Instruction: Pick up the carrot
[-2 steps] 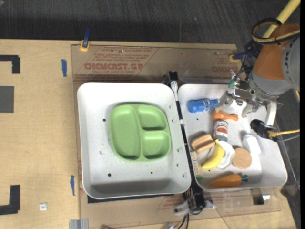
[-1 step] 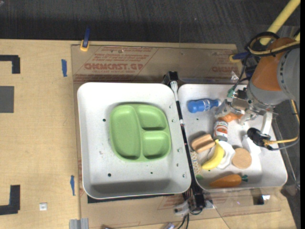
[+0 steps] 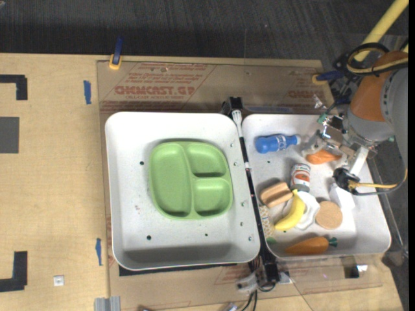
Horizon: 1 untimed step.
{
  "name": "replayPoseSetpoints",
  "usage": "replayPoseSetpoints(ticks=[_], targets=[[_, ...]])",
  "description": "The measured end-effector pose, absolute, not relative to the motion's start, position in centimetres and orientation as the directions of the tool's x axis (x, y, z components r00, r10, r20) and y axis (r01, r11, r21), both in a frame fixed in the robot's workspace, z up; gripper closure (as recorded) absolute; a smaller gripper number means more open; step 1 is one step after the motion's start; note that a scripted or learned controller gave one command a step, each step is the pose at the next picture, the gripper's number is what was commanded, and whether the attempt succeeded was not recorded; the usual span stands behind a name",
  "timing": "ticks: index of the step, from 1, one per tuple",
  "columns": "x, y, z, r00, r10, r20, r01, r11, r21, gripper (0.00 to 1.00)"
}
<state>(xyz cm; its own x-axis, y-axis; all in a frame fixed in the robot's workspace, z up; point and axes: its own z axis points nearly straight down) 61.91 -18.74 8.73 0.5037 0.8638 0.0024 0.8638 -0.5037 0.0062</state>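
**Ana:** Claw (image 3: 331,137) first: where is it, and how wide?

**Ben:** It hangs over the far right part of the right-hand shallow white bin (image 3: 378,233), below the grey arm with the orange band (image 3: 371,99). How far open it is, I cannot tell. A small flat orange piece (image 3: 322,156) lies just beside it; touching or not, I cannot tell.

**Ana:** And the carrot?

**Ben:** The long orange carrot with a green top (image 3: 308,245) lies flat against the near wall of that same bin, well apart from the claw.

**Ana:** What lies between them?

**Ben:** Just beyond the carrot, a curved yellow banana (image 3: 290,217) and a round tan disc (image 3: 329,216). Then a brown bread-like roll (image 3: 275,193) and a small can with a red label (image 3: 300,175). Farther still, a blue plastic bottle (image 3: 276,142) on its side near the far wall.

**Ana:** The other bin?

**Ben:** The left-hand shallow white bin (image 3: 120,173) holds a light green divided plate (image 3: 190,177), roughly in its middle.

**Ana:** The surface and the room?

**Ben:** Both bins sit on a brown cardboard sheet with red print (image 3: 162,83), laid on the tan wooden surface (image 3: 48,206), which bears black tape marks (image 3: 18,87) at its left. A blue and yellow clamp (image 3: 117,54) sits at the surface's far edge. Beyond that, dark floor (image 3: 194,11), and a yellow pole (image 3: 389,15) slanting at the far right.
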Motion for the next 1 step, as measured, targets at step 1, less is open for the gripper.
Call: replayPoseSetpoints(ticks=[1], targets=[[62.12,-18.77,10.05,0.499,0.867,0.000,0.867,-0.499,0.015,1.00]])
